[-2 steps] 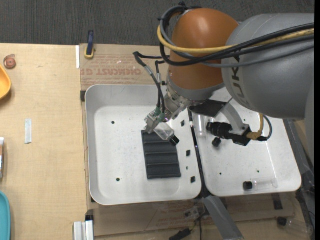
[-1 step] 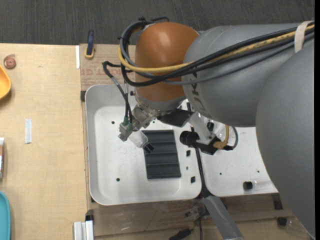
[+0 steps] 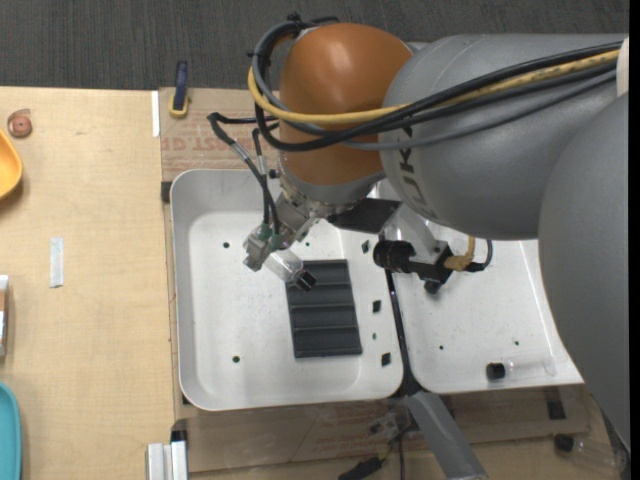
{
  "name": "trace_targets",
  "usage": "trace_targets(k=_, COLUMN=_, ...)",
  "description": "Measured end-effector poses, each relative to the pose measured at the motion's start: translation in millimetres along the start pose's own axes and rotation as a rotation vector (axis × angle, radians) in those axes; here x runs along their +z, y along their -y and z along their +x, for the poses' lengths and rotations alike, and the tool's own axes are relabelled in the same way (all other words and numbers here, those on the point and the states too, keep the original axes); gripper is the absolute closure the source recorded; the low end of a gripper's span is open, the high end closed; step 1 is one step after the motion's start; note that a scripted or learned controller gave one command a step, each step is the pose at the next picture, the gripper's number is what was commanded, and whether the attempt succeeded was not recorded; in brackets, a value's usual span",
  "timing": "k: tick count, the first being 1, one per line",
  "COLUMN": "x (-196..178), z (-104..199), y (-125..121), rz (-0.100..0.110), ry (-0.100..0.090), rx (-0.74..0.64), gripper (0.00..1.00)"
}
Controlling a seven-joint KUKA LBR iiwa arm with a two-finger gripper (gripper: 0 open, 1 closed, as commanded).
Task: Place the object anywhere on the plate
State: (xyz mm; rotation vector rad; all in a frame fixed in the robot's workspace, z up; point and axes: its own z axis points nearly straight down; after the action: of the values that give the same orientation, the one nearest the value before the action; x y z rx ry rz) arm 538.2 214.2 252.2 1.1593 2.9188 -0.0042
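A dark ribbed rectangular slab (image 3: 325, 313) lies flat in the left bin (image 3: 205, 298), right of its middle. My gripper (image 3: 285, 266) hangs under the orange wrist band, just above the slab's upper left corner, with its tip touching or nearly touching that corner. No object can be made out in the gripper. A small black piece joined to a clear tube (image 3: 497, 371) lies near the front edge of the right bin (image 3: 470, 338). The arm covers the back of both bins.
On the wooden bench to the left sit part of a yellow dish (image 3: 6, 168), a small white strip (image 3: 56, 262) and a teal thing (image 3: 6, 430) at the bottom corner. A blue clamp (image 3: 180, 86) stands behind the left bin. A black cable plug (image 3: 395, 256) hangs over the bins' shared wall.
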Motion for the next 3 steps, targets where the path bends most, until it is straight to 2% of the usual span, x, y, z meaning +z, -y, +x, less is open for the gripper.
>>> trace_targets(k=1, x=0.0, z=0.0, y=0.0, rz=0.000, ry=0.000, rx=0.000, gripper=0.00)
trace_targets(k=2, x=-8.0, z=-1.5, y=0.4, rz=0.002, ry=0.001, rx=0.002, gripper=1.00)
trace_targets(k=3, x=23.3, z=25.8, y=60.7, rz=0.001, ry=-0.002, rx=-0.142, gripper=1.00)
